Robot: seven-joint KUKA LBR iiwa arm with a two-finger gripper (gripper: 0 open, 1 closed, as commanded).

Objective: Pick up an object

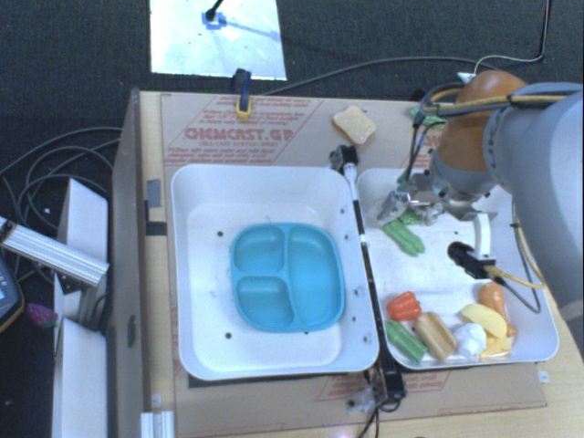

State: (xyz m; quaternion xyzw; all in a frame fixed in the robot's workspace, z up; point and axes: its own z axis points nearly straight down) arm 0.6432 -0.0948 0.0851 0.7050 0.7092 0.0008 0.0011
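My gripper [402,208] hangs low over the upper left part of the right bin [538,345]. Just below it lies a green pod-shaped toy vegetable [405,237] on the bin floor, its upper end under the gripper. Along the bin's front edge lie a red-orange pepper [402,306], a second green vegetable [406,341], a tan bread roll [436,334], a white piece [471,339], a yellow banana [483,318] and an orange piece [493,297]. I cannot see anything held.
The left bin [205,208] holds a blue divided plate [287,276]. A tan sponge-like piece [354,124] lies on the cardboard behind the bins. A black rail [359,235] runs between the bins.
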